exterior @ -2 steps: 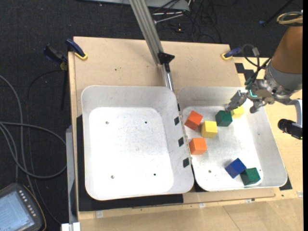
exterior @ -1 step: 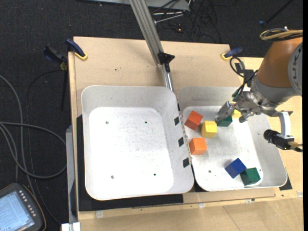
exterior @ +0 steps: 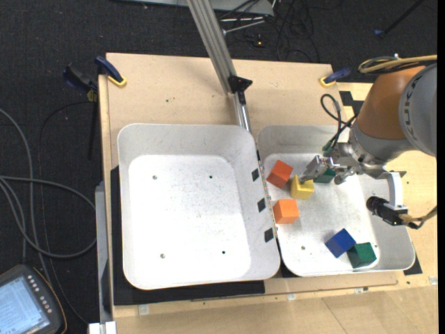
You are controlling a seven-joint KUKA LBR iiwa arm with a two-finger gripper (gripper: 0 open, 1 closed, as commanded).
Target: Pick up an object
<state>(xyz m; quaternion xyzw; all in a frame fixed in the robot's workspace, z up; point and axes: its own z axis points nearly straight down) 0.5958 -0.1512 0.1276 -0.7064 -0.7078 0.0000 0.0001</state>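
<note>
Reaching in from 3 o'clock, the grey arm (exterior: 410,110) with its orange band (exterior: 386,106) sets the gripper (exterior: 316,169) low over the right bin (exterior: 396,256), at about 10 o'clock of that bin's floor. Whether the gripper is apart or together cannot be told from this angle, and no object is visibly clamped in it. A yellow block (exterior: 302,187) lies just beside the gripper tip, at its 7 o'clock; contact cannot be confirmed. An orange block (exterior: 279,173) sits at 9 o'clock of the gripper, near the bin's left wall. A 2nd orange block (exterior: 286,211) rests at 6 o'clock of the 1st, apart from it and close to the same wall. A blue block (exterior: 340,242) and a dark green block (exterior: 361,255) lie together at 5 o'clock of the bin, touching or nearly touching. A small green item (exterior: 325,177) shows beside the gripper body; its nature cannot be determined. The left bin (exterior: 139,145) stands at 9 o'clock of the right bin, their rims meeting. Both bins rest on a tan board (exterior: 174,82), with a metal rail (exterior: 212,33) running toward 12 o'clock.
</note>
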